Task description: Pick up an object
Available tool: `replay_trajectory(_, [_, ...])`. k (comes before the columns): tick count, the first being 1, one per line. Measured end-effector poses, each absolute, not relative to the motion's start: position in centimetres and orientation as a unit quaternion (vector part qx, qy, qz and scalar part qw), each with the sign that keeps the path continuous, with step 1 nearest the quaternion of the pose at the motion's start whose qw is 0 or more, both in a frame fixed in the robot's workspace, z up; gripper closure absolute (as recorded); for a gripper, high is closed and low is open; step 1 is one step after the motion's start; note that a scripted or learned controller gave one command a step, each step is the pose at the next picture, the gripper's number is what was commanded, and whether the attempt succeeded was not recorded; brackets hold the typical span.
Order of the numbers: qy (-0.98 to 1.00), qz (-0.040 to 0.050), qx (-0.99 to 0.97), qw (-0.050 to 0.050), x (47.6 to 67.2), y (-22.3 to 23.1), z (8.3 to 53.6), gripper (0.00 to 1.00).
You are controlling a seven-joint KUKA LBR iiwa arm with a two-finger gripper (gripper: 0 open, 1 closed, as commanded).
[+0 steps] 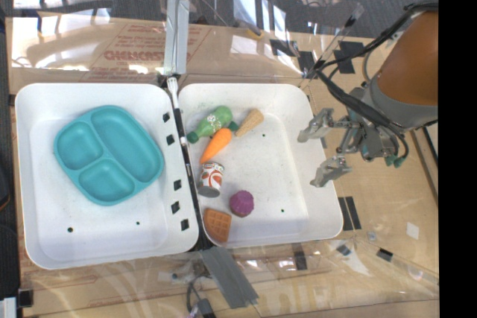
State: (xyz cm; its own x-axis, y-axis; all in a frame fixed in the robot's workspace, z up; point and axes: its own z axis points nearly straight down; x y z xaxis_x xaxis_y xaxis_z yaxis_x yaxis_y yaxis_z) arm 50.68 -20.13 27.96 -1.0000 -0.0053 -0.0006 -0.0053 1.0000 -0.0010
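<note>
The right bin (pixel 294 197) holds several toy foods along its left side: a green bottle (pixel 210 123), an orange carrot (pixel 216 144), a tan cone (pixel 250 122), a red and white can (pixel 212 178), a purple ball (pixel 241 202) and a waffle piece (pixel 218 224). My gripper (pixel 321 148) hovers over the right rim of this bin, well right of the toys. Its two fingers are spread wide apart, open, with nothing between them.
The left bin (pixel 45 234) carries a teal divided plate (pixel 109 153). A metal divider (pixel 177 33) stands between the bins at the back. Cables (pixel 350 97) trail from the arm at the right. Bare floor lies in the right bin's right half.
</note>
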Motion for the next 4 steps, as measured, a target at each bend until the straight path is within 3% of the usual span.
replay_trajectory(1, [1.000,-0.0013,-0.002,0.003,53.8,-20.9,9.4,0.00])
replay_trajectory(2, [1.000,-0.0018,-0.006,0.004,54.0,-20.7,10.6,1.00])
replay_trajectory(3, [0.999,0.0015,-0.045,0.000,51.6,-12.5,9.1,1.00])
replay_trajectory(4, [0.994,-0.0005,-0.108,0.005,51.7,-7.2,19.6,1.00])
